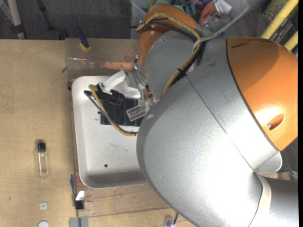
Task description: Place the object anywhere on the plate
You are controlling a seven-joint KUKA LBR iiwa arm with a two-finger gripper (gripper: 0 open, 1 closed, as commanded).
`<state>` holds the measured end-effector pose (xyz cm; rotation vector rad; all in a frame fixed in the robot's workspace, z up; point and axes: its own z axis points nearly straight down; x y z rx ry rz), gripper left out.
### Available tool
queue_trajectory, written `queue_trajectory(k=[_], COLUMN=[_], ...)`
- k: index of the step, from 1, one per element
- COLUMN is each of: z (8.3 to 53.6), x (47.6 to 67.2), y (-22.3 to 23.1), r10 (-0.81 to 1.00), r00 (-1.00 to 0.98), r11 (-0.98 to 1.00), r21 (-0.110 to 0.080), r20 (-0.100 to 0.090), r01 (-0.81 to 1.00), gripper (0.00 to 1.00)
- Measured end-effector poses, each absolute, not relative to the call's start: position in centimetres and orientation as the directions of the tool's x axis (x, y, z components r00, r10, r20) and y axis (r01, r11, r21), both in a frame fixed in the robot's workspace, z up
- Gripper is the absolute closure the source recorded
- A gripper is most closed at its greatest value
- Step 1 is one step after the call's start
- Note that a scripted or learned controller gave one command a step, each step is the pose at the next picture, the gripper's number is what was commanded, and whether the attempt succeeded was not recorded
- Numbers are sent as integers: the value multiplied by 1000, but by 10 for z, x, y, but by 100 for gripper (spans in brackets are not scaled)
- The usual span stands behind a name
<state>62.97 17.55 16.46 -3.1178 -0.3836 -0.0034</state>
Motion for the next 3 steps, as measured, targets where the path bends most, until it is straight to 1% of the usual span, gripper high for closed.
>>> queue_trajectory(k=[1,2,3], z=[88,89,142], x=[600,541,587], y=[148,190,165], r10=[542,873,997], r00=[840,487,-73], r11=[-840,-488,73], r21=[-2,5,0], r20=[3,5,-1], r01=[542,873,997], gripper=[100,100,100])
